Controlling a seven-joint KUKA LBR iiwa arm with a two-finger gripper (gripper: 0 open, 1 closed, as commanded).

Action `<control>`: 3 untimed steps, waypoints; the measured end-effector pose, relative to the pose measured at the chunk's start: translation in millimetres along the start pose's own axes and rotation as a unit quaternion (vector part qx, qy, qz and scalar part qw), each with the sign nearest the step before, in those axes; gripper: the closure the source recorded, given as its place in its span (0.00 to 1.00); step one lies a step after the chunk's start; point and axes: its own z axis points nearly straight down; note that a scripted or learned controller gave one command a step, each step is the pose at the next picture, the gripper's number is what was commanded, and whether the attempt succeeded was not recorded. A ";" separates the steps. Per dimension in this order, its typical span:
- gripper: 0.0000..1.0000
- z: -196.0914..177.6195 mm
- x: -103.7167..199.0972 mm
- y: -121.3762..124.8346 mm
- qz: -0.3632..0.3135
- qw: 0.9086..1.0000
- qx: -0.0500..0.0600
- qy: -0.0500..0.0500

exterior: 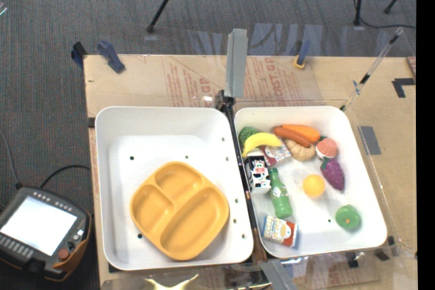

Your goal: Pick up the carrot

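Observation:
The orange carrot (298, 133) lies on its side near the back of the right bin (360, 166), its thick end toward the right. It rests just behind a tan croissant-like pastry (301, 149) and next to a yellow banana (261, 140). A green leafy item (247, 134) sits left of the banana.
Around the carrot in the right bin are a purple grape bunch (333, 173), a pink round item (327, 147), an orange ball (313, 185), a green apple (348, 217), a green bottle (279, 193), a milk carton (257, 172) and a juice box (279, 230). A yellow divided plate (180, 209) lies in the left bin (115, 139).

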 end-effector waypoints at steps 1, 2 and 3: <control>1.00 -4.6 -4.5 -1.4 -0.040 0.999 0.001 -0.001; 1.00 60.5 0.4 0.5 -0.098 0.995 -0.002 0.001; 1.00 -7.6 2.1 1.1 -0.131 0.991 0.003 -0.002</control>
